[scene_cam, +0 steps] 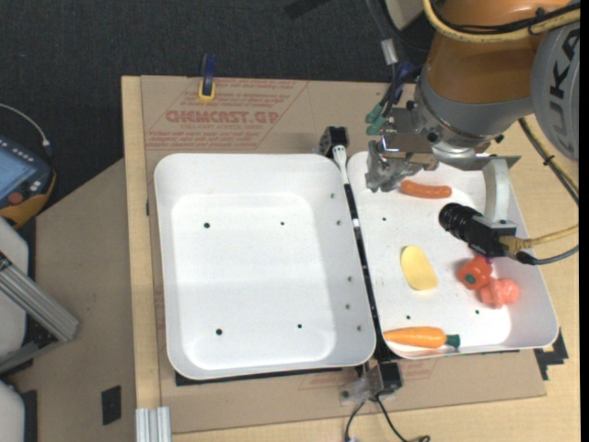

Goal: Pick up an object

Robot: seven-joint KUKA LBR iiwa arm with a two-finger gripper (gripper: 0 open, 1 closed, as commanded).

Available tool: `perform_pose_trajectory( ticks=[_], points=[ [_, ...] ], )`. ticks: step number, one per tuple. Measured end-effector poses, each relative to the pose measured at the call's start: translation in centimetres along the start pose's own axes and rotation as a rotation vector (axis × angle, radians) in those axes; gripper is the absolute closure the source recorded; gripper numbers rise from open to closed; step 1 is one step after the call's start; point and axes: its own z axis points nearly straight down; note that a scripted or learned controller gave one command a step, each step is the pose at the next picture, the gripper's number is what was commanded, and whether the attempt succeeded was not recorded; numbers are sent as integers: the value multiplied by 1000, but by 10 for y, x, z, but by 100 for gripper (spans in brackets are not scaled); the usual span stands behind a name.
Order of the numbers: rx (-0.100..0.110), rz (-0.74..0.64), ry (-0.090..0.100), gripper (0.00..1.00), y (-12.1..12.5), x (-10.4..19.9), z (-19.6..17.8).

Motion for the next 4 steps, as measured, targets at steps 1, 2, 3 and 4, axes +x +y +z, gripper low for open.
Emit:
perform_pose_trajectory(
  ticks=[1,2,3,4],
  points=[
    [6,-1,1,100,-51,33,-50],
    [19,9,-4,100,-44,-10,22],
    [7,3,-2,100,-31,12,-7],
    [15,5,-3,100,-34,9,6]
  ],
)
